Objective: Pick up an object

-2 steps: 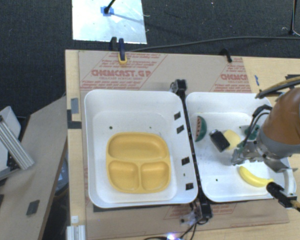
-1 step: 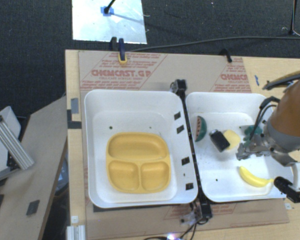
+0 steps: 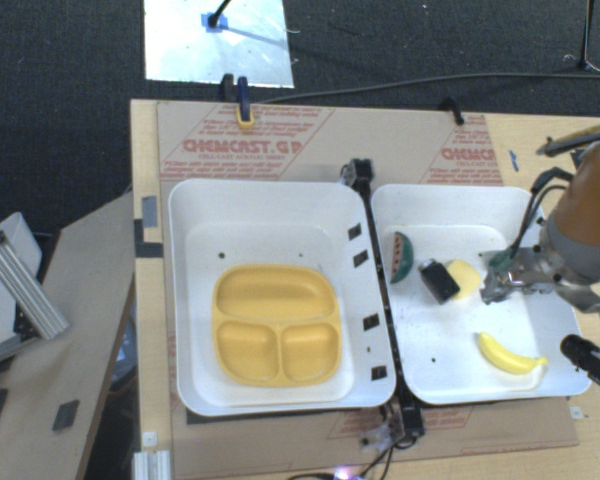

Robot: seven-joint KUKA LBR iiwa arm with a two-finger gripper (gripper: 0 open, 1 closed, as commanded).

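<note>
Two white bins side by side on a brown board. Left bin (image 3: 195, 268) holds a yellow divided tray (image 3: 277, 324), three compartments, sitting toward the near middle of the bin floor. Right bin (image 3: 430, 210) holds four things: a watermelon slice toy (image 3: 402, 256) against the left wall, a black block (image 3: 439, 281) just right of it, a pale yellow piece (image 3: 465, 277) touching the block's right side, and a banana (image 3: 510, 355) lying flat near the near-right corner, well apart from the others.

Arm (image 3: 587, 213) comes in from the right, orange band visible above the wrist, over the right side of the right bin. Gripper (image 3: 498, 278) sits low at the right of the pale yellow piece, just beside it, maybe touching; too small to tell. Whether it is released or clenched: cannot tell, the tip is a dark cluster against the bin floor. Nothing visibly held. Banana lies near of the gripper, untouched.

Far side of the board: a blue and yellow clamp (image 3: 243, 101) on the edge, a shiny metal sheet (image 3: 218, 28) beyond it on dark carpet. Black clips along the divider between the bins.
</note>
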